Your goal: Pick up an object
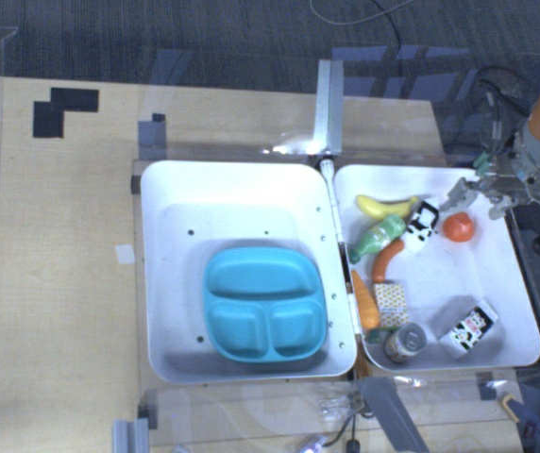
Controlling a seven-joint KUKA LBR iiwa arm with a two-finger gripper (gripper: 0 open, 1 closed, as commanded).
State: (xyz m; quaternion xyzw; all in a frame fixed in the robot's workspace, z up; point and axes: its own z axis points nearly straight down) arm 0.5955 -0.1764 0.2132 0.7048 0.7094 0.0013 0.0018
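Wooden bench (53, 253), blue tray (265, 302) in left bin (161, 281), pincer (482, 196) open beside tomato (458, 226), banana (385, 205) near.

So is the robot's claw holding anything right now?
Gripper: above the right bin's far corner, near the red ball, holding nothing. Open or closed cannot be told.

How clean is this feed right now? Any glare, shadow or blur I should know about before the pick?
Camera view: even light; glare on the divider post and a bright patch at its foot; soft shadow under the blue tray; the gripper and small items by the tomato look soft; clear panels on the bench add faint reflections.
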